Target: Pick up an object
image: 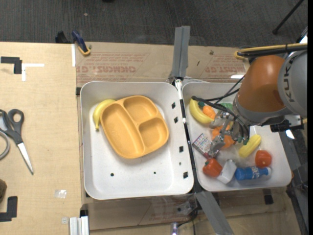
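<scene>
Gripper (222, 140) is lowered into the right bin (274, 182). Jaw state: cannot tell. Nothing is visibly held. An orange toy (218, 133) lies at the jaws, a packet (201, 142) beside them. Grasp and lift remain.

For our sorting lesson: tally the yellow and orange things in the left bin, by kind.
Yellow banana: 1
Orange divided plate: 1
Total: 2
</scene>
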You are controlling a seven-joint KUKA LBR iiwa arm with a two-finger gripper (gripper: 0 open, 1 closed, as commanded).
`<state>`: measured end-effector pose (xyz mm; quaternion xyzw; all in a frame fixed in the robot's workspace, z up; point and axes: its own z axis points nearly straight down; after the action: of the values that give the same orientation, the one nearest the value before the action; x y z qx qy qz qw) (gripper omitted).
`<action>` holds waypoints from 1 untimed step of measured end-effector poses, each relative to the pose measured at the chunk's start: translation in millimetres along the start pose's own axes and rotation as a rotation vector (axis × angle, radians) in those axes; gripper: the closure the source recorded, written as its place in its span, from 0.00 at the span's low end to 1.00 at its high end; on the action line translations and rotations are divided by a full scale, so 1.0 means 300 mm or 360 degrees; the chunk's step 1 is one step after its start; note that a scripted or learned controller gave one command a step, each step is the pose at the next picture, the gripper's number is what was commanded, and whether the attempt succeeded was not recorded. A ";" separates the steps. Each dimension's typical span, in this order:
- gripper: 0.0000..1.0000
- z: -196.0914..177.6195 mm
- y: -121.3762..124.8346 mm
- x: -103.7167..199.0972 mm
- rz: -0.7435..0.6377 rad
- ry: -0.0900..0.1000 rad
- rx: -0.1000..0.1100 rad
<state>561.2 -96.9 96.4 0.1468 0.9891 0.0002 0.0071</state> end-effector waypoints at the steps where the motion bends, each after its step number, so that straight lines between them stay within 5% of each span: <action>1: 0.00 0.004 0.024 -0.043 0.0083 0.0014 0.0004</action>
<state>575.8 -93.7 95.3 0.1726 0.9850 -0.0002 0.0027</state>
